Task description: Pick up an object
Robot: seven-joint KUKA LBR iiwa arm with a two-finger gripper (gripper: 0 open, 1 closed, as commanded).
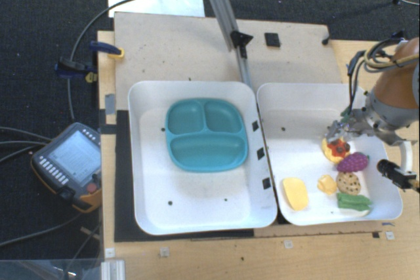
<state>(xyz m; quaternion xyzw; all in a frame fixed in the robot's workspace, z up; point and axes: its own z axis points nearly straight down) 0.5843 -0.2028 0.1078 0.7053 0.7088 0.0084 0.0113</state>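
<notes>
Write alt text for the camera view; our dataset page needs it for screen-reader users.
A grey and orange robot arm lowers its pincer over a yellow-and-red toy food in the right white bin, beside purple grapes, a cookie and other toy foods. The left bin holds a teal divided plate.

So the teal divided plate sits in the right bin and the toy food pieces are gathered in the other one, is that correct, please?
Not quite. The camera view shows the teal divided plate in the left bin, not the right. The toy food pieces are gathered in the other one, the right bin, where the gripper is reaching.
</notes>
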